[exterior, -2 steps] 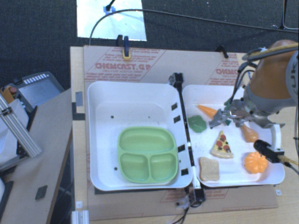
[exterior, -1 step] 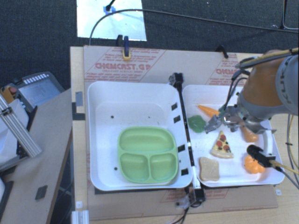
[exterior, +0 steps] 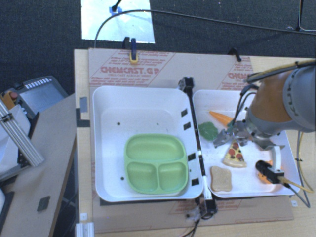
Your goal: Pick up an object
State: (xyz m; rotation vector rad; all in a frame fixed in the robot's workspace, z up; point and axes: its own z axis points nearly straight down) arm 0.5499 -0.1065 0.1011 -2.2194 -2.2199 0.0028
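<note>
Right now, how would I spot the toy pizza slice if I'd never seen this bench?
Find the right white bin, where the grey arm reaches in. Just below the gripper lies the pizza slice. It is the one yellow triangle with red dots, unlike the plain tan bread slice beneath it.

Fixed overhead slant on both bins (seemingly mid-range).

Even overhead light, soft shadows, slight blur (glare on white bins).
</note>
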